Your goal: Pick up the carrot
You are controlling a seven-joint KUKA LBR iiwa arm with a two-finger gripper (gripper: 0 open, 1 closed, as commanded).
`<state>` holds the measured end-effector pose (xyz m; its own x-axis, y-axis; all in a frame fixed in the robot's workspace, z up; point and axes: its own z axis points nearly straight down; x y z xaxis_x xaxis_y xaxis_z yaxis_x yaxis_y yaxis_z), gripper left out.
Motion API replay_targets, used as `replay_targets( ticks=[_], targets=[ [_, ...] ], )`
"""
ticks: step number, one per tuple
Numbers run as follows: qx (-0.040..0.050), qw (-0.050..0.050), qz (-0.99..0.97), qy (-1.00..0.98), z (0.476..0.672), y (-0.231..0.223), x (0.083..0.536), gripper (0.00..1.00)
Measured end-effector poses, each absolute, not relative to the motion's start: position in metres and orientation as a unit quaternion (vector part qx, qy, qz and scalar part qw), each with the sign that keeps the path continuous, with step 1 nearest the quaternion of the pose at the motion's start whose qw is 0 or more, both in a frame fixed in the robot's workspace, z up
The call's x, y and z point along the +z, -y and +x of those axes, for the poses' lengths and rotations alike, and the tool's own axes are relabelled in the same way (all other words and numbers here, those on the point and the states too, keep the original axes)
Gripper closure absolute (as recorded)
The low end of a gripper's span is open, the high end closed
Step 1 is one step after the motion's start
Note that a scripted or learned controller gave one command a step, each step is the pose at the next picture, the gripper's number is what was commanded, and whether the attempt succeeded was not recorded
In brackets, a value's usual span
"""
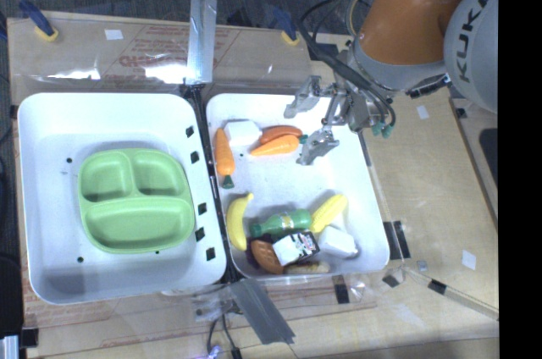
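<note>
The carrot is a tapered orange piece lying at the back of the right bin, with its tip pointing left. A darker orange piece lies against its far side. My gripper hangs just right of the carrot's thick end, open. One finger is toward the back wall and the other is next to the carrot's thick end. Nothing is between the fingers.
A second long orange piece lies along the right bin's left wall, beside a white block. At the front are two bananas, a green bottle, a small carton and a brown item. The left bin holds a green divided plate.
</note>
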<state>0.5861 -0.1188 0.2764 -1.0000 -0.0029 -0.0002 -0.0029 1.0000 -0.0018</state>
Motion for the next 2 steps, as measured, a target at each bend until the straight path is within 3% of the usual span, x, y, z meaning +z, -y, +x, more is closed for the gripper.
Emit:
replay_targets(
  ticks=[1, 2],
  targets=[
    [0.0016, -0.005, -0.067, -0.998, 0.627, 0.157, 0.169, 0.00],
    [-0.0004, 0.002, -0.028, -1.000, 0.638, 0.181, 0.093, 0.00]
  ],
)
